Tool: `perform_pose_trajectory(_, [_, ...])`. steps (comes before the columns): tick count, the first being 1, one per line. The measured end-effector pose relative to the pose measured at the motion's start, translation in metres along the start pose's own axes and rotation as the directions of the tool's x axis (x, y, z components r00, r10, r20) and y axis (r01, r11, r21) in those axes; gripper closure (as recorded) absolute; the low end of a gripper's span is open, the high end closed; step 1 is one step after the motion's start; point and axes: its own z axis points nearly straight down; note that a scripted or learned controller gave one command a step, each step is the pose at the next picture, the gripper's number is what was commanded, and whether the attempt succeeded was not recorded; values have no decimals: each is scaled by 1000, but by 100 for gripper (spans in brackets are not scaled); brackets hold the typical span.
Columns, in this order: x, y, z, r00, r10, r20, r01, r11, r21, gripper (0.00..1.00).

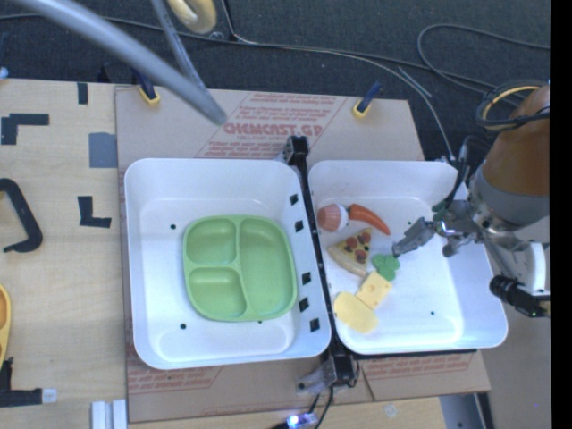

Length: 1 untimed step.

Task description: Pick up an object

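In the camera view, two shallow white bins are seen side by side on a cardboard sheet; the left bin (143,239) holds a green divided tray (239,268), and the right bin (465,320) holds a small cluster of toy food near its left wall. The cluster is made up of a pale round piece with a red patch (332,216), an orange carrot (369,217) just beside it, a pizza slice (351,252) below them, a small green piece (386,265), and two yellow cheese-like pieces (376,289) (356,313) toward the near edge. The arm is seen entering from the right, and the gripper (429,236) is held low over the right bin, with one dark finger pointing left toward the green piece and a second finger set well apart to its right, so the fingers are judged to be spread, with nothing seen between them. No object has yet been taken; the step in hand is judged to be the approach. The left finger's tip lies near the green piece and the pizza slice, though contact cannot be told. For the next move, the gripper would need to be centred over one piece, lowered so that the fingers straddle it, and pressed together before lifting; the closeness of neighbouring pieces could spoil the grasp.
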Motion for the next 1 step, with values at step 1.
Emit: perform_pose_trajectory(1, [3, -8, 47, 1000, -1, 0, 1, 1000, -1, 0])
